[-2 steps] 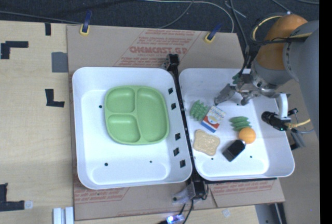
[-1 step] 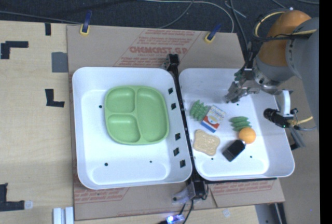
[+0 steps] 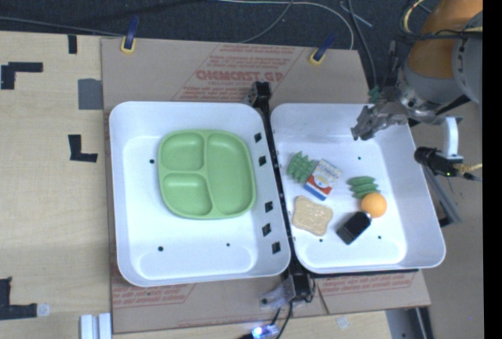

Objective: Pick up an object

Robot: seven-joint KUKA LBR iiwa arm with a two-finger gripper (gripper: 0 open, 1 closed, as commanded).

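Gripper [image 3: 365, 125] hangs over upper right of right bin [image 3: 423, 247]; cannot tell its state; nothing seen held. 6 small objects cluster lower left of it; nearest, green pod [image 3: 362, 185], lies below, long axis roughly left-right; orange [image 3: 375, 205] just beside.

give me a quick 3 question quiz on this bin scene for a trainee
1. True or false: the green divided plate lies in the left bin.
2. Which item touches the orange ball? A) slice of toast B) green pea pod C) carton
3. Fill in: the pincer hovers over the ___ bin's far side.

Key: 1 true. 2 B. 3 right; that right bin also holds a black block and a leafy green piece.
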